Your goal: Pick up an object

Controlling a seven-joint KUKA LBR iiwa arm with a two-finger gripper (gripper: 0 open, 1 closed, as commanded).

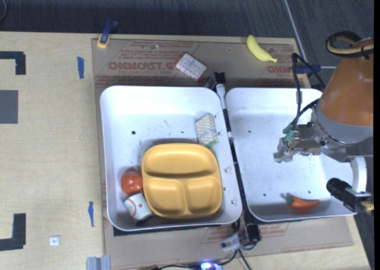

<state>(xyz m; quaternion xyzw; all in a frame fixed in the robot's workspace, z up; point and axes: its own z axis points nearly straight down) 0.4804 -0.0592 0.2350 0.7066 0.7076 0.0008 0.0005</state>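
An orange carrot-like object (304,203) is lying near the front wall of the right bin (261,162), apart from the tool (289,148), which is hovering above that bin's middle (whether it is open or closed, I cannot tell). In the left bin (154,105) a yellow divided tray (181,178) is sitting beside a red ball (131,181), a small cup (137,206) and a patterned packet (206,129). A banana (260,49) is lying on the table behind
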